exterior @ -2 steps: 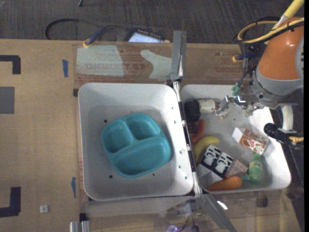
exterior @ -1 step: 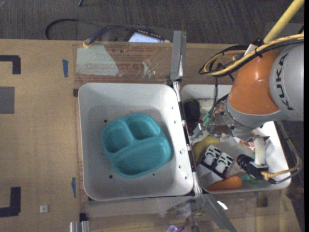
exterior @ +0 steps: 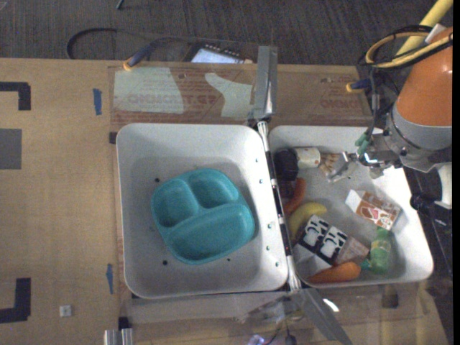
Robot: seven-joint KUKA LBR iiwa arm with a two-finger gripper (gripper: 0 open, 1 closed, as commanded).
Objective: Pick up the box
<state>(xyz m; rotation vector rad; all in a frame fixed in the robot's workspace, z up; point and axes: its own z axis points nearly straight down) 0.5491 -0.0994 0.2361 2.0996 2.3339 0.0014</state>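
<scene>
Lying flat — box point(exterior: 376, 210), white, reddish-brown print.

Dark grey carpet floor point(exterior: 287, 13) up top, black cable point(exterior: 86, 38) looping; tan cardboard-covered bench point(exterior: 57, 192), blue tape marks point(exterior: 97, 100)

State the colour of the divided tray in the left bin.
Teal tray, plain in the camera view.

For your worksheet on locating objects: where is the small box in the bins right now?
The small box lies in the right bin, near its right wall, just above the green bottle and below the end effector.
</scene>
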